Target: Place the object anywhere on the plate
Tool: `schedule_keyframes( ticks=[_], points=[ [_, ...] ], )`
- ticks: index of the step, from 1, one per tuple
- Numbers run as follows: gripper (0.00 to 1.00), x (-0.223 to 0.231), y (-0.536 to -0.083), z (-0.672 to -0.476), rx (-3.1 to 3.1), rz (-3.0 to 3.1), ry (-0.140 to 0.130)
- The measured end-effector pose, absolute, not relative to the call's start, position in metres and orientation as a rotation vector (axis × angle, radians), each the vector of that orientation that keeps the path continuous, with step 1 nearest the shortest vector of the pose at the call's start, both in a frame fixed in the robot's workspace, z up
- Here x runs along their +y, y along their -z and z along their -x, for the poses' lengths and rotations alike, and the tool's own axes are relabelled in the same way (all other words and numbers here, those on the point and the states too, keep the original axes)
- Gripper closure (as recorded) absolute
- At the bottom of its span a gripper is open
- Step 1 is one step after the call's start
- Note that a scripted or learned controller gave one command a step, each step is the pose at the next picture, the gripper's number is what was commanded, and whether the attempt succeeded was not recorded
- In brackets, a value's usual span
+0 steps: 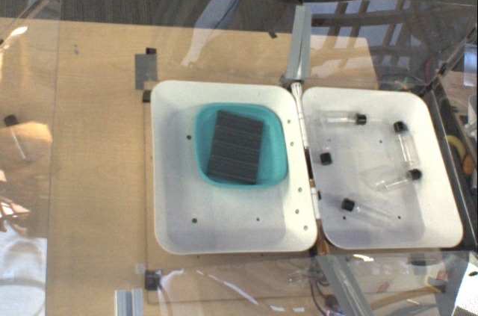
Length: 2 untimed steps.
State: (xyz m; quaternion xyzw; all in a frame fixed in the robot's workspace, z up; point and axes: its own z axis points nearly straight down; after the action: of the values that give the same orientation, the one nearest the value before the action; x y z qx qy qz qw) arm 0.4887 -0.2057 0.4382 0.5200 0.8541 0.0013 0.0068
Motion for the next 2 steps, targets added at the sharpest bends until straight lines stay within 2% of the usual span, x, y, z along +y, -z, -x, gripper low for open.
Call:
schedule_keyframes(
  ticks=[1, 2],
  points=[
    [0.00, -0.206, -0.438, -0.489, 2.563, -1.795, -0.005],
    [0.00, -0.158, -0.228, -0.489, 2.423, -1.993, -0.003]
  ],
)
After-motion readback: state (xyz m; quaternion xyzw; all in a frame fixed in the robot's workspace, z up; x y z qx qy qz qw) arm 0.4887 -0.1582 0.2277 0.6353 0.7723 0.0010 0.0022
